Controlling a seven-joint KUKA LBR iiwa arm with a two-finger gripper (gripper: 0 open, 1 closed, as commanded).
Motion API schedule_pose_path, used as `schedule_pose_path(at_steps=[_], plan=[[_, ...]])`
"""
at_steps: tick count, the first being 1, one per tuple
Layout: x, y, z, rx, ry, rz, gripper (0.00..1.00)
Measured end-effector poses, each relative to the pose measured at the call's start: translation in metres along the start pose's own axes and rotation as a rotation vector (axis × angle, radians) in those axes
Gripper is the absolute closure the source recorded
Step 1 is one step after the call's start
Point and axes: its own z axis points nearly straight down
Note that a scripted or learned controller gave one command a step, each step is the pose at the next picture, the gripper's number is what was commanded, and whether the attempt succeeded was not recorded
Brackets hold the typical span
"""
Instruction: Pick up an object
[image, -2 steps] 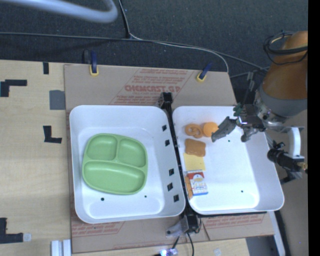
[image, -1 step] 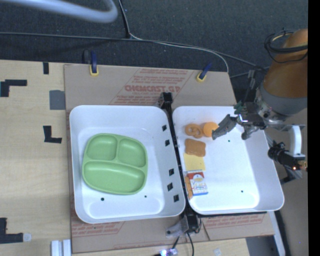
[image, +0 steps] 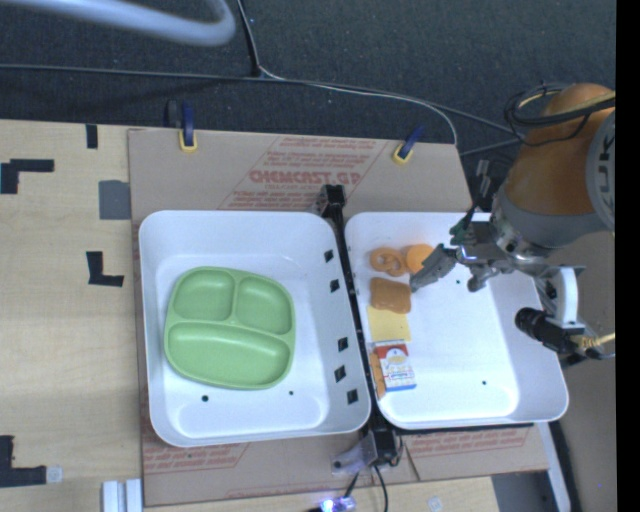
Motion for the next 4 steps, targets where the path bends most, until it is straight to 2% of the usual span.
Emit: schedule_pose_path(at_steps=[1,2,3,4], plan=[[-0.004,-0.010,0.056,0.003,0.000,0.002,0.00],[0.006,-0.013,0.107,0.002,0.000,0.001,0.00],[0.006,-0.012,0.094,0.000,0.001,-0.001,1.00],[0.012,-0.003,0.046,-0.007,0.000,-0.001,1.00]])
